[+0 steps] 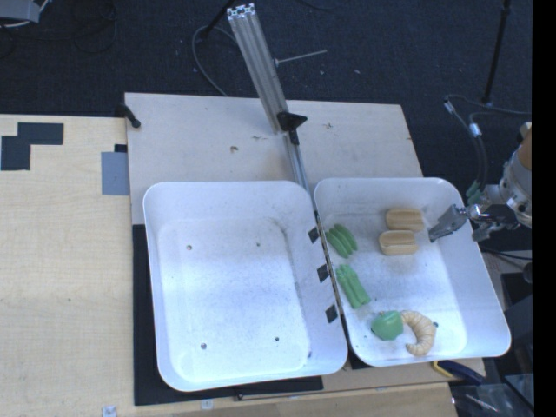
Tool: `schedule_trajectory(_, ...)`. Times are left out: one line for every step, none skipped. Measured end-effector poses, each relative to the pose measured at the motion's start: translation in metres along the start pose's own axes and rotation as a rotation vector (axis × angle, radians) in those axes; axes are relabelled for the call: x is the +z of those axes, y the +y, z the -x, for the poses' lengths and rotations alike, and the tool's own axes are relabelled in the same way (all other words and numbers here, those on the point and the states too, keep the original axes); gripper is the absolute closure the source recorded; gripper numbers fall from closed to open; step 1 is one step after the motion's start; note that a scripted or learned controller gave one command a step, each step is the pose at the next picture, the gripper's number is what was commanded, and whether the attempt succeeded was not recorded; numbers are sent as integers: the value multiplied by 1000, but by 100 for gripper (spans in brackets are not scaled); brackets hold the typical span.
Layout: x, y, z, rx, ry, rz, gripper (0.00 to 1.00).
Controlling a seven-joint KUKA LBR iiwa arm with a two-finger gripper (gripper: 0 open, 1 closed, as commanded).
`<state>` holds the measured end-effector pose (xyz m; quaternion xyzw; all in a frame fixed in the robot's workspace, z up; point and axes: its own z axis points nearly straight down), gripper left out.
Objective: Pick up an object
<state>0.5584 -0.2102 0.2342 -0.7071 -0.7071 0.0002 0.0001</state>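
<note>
Six objects lie in the right bin (486, 307): two tan blocks (401, 231) nearest the end effector (449, 223) at its right rim, two ribbed green pieces (345, 261) along the divider, one green lump (387, 325) touching one beige curl (420, 332).

Both bins, the left bin (234, 294) and the right bin (452, 302), look like smooth white plastic with a soft sheen, speckled with dark flecks. The desk (61, 268) is pale wood-look board, matt, and the panel (200, 137) behind the bins is a duller, scuffed off-white. The post (259, 63) looks like ribbed bare aluminium, a bit shiny. The green pieces (340, 240) look like matt moulded plastic, the tan blocks (401, 231) look soft and dull, bread-like. The tool (453, 221) is dull grey metal.
</note>
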Motion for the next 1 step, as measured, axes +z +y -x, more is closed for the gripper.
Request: schedule_trajectory(5, 44, 11, -2, 0, 0, 0)
